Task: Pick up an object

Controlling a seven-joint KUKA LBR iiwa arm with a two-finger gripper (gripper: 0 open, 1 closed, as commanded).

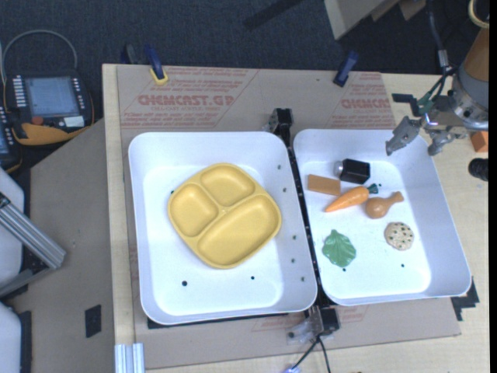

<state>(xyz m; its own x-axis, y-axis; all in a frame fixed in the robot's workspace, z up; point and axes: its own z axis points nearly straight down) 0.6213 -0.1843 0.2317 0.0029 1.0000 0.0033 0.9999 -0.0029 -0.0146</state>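
Lying in the right bin (443,208) are six small things, any of which could be picked. A carrot (347,199), bright orange and tapered, with a dark green tip at its right end, lies slantwise near the bin's middle. Just far of its left end sits a flat tan-orange block (323,183), and right of that block a short black cylinder-like piece (353,169) with a pale grey end facing left. Right of the carrot, nearly touching its green tip, is a tan drumstick-shaped piece (382,204), rounded at the left and thin at the right. Nearer, a round speckled cookie (399,236) lies by itself, and left of it a crinkled green leaf (339,249).

The end effector (415,134) hangs over the far right edge of the right bin, apart from all six things; its two grey fingers (400,137) are spread wide with nothing between them. The arm (475,92) enters from the right.

The left bin (147,208) holds a yellow divided plate (225,214) with three compartments, turned at a slant and lying about in the bin's middle. Both bins rest on a cardboard-covered bench (241,95) with red printing, held by blue clamps (155,64) at its far edge. A handheld control pendant (48,103) with a screen lies far left, off the bench.
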